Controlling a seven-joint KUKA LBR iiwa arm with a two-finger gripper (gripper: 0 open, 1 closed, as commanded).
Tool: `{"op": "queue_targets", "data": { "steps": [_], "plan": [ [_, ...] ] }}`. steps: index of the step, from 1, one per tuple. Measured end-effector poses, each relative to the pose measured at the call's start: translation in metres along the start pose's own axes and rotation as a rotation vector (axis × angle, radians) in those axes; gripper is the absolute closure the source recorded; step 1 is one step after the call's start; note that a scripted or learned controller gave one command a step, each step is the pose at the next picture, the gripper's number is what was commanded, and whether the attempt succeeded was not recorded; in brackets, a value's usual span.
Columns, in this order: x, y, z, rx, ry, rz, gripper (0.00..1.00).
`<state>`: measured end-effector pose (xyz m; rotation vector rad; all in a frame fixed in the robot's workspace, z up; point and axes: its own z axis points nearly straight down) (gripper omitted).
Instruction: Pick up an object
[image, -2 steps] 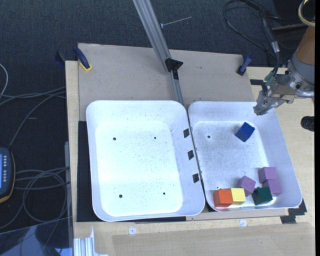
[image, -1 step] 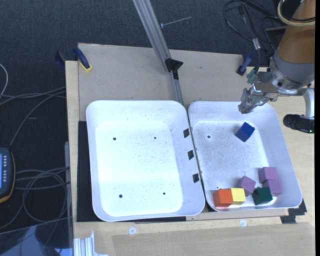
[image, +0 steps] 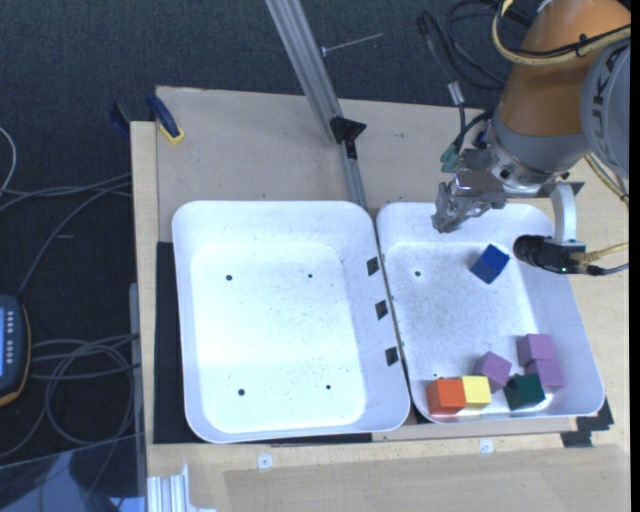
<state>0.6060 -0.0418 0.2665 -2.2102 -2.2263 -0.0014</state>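
My gripper (image: 452, 216) hangs over the far left corner of the right bin (image: 570, 330), with nothing visible between its fingers. A blue cube (image: 490, 264) lies on the bin floor a little to the right of and nearer than the gripper, apart from it. Along the bin's near edge sit an orange block (image: 447, 395), a yellow block (image: 476, 390), a dark green block (image: 523, 391) and three purple blocks (image: 540, 350).
The left bin (image: 200, 300) lies beside the right one, with dark clips (image: 380, 309) on the shared rim. A slanted metal rail (image: 320, 90) runs from the top down to the bins' far junction. A black cable fitting (image: 540, 252) hangs over the right bin's far right.
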Motion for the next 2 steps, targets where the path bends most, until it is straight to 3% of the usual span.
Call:
{"op": "queue_targets", "data": {
  "steps": [2],
  "plan": [
    [0.11, 0.005, 0.001, -0.004, -0.001, 0.001, 1.0]
  ]
}}
